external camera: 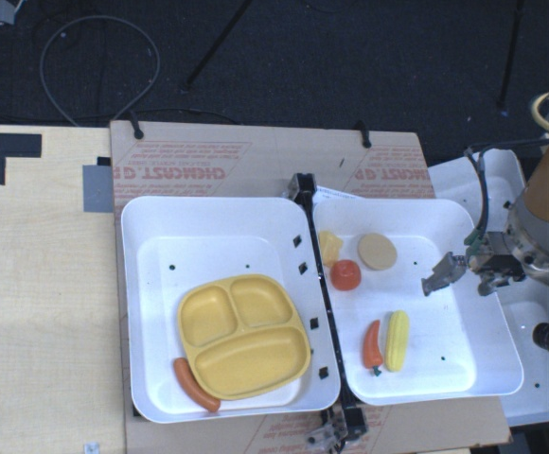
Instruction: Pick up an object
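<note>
White plastic forms two shallow bins set side by side on the bench. In the left bin (pixel 151 253) a yellow divided plate (pixel 244 335) is seen, with an orange sausage (pixel 195 385) touching its lower left edge. In the right bin (pixel 450 367) a corn cob (pixel 397 340) lies just beside a small carrot (pixel 373 343), both in the lower middle; a red tomato (pixel 346 274), a tan round disc (pixel 377 251) and a pale yellow wedge (pixel 329 246) are grouped near the upper left. The gripper (pixel 442 275) is seen above the bin's right side, with nothing between its fingers; how wide they stand cannot be told. The corn cob lies below and to the left of it, apart from it.
</note>
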Robot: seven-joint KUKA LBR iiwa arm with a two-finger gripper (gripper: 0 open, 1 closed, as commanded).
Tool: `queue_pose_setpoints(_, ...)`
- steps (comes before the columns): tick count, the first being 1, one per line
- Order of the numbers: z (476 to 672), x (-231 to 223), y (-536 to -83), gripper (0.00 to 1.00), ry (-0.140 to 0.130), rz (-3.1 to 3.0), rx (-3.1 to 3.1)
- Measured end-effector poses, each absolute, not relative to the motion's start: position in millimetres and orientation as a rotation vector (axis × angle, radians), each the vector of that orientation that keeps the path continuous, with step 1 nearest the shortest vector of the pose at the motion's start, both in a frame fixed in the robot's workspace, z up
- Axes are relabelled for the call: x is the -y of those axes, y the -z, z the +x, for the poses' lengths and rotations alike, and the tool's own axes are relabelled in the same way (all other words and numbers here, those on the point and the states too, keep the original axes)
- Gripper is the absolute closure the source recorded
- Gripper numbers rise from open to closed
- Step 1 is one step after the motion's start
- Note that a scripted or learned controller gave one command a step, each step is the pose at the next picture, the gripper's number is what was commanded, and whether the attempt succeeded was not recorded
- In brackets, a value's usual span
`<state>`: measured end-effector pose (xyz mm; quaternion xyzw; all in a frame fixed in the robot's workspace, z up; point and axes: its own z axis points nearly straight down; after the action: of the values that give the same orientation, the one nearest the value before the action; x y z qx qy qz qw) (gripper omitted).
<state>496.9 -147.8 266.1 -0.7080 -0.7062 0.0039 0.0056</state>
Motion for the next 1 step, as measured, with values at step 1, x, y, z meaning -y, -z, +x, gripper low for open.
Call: queue_pose_setpoints(1, 498.9, 147.8, -271.9, 0.0, -0.002, -2.221, 2.221)
